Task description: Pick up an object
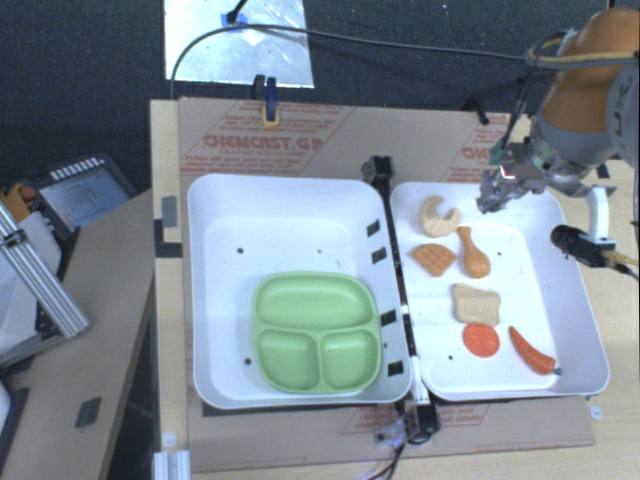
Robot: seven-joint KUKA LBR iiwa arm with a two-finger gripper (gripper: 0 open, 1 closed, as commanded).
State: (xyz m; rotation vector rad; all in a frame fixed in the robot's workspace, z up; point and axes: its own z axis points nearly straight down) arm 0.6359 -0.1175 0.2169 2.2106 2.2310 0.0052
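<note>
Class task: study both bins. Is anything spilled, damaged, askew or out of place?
Nothing stands out. The green divided plate lies flat in the left bin; the toy foods, including the drumstick and chili pepper, lie separately inside the right bin.

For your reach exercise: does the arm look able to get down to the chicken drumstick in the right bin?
Probably yes. The tool hangs over the right bin's far corner, and the drumstick lies uncovered nearby, apart from the croissant and waffle.
</note>
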